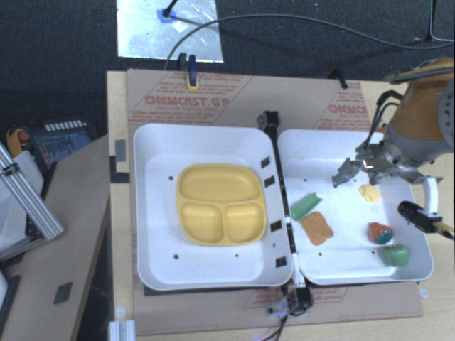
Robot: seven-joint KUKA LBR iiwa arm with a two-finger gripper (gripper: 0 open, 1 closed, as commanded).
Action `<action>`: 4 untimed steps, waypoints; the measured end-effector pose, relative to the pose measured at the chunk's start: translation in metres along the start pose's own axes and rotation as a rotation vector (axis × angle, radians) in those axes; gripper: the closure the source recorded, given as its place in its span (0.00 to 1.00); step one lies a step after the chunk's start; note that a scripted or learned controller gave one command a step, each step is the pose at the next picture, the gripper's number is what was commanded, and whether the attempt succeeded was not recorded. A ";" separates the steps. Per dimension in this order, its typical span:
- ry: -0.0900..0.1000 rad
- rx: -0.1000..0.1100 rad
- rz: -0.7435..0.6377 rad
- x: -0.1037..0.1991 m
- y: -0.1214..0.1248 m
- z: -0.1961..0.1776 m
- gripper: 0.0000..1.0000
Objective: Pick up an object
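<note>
Hanging over the right bin [313, 272], the gripper [346, 174] is seen w/ jaws wide, nothing held; yellow piece [369, 192] nearby, pick not yet done.

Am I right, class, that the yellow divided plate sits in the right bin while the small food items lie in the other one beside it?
Not quite: the camera view shows the yellow divided plate in the left bin. The small food items, such as the green piece and orange piece, lie in the right bin beside it.
</note>
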State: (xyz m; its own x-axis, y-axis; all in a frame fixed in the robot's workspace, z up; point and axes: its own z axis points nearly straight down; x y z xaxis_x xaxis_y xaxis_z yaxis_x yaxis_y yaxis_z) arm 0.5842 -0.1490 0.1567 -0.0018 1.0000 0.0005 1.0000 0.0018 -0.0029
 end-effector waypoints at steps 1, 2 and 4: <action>0.000 -0.001 0.001 -0.004 -0.005 0.044 0.00; 0.000 -0.002 0.001 -0.004 -0.005 0.073 0.00; -0.003 -0.011 -0.002 -0.004 -0.001 -0.004 1.00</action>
State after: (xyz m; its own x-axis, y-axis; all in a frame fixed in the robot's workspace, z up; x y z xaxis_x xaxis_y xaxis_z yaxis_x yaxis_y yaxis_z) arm 0.5830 -0.1529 0.1607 -0.0041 1.0000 -0.0020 1.0000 0.0041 0.0080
